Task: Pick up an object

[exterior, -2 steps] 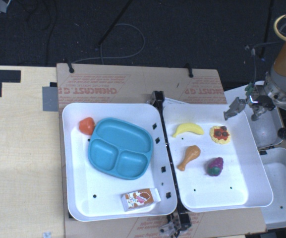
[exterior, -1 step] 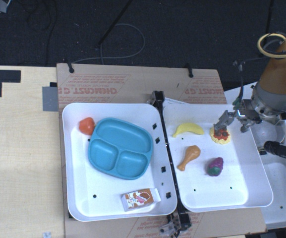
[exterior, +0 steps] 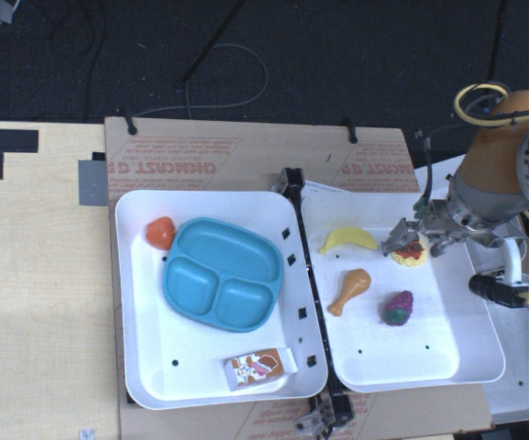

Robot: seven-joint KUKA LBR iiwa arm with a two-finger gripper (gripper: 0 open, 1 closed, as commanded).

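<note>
Now the gripper (exterior: 409,243) is hovering low at three o'clock in the right bin (exterior: 484,356), jaws spread narrowly around a small yellow-and-red toy (exterior: 412,256). Whether they're actually pinching it, I cannot tell. The toy is resting on the bin floor, so lifting looks not yet done.

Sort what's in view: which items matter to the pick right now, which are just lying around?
In play: gripper, low in the right bin; small yellow-and-red item right under it.

Lying about: banana, drumstick, purple-green item; in the left bin, orange-red ball, blue divided plate, small printed packet.
</note>
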